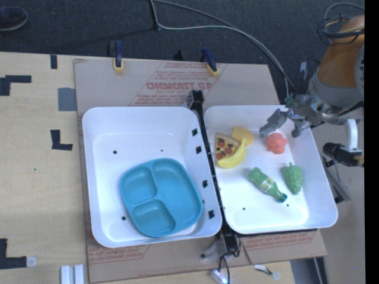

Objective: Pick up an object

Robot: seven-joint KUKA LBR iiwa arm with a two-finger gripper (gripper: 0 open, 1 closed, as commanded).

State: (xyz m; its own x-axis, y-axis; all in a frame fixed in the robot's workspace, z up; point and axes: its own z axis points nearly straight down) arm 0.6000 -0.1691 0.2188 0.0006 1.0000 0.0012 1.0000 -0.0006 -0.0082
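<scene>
The bench [35,158] is the biggest thing here, pale wood marked with dark tape, and a sheet of printed cardboard [172,84] lies on it, held at the far edge by two clamps [118,58]. On the cardboard sit the two white bins side by side. The left bin [103,129] holds a blue divided plate [160,197], three compartments, resting toward the near side and a little tilted against the bin's slope. The right bin [308,212] carries the small things.

The arm [340,70] comes in from the right, grey with its orange band high up, and bends down over the far right corner of the right bin. Its gripper [285,125] hangs just above the bin floor with the two fingers spread apart, nothing between them. One finger points toward the bin's middle, the other sits just above the red object.

That red, roundish object [276,142], perhaps a toy fruit, though it is too blurred to be sure, lies just beneath and beside the gripper, near the right wall. Left of it a yellow banana [237,155] curls around a toy pizza slice [224,147], touching it. Nearer the front lie a green bottle [266,184] on its side and, just to its right, a green leafy toy [292,178].
</scene>
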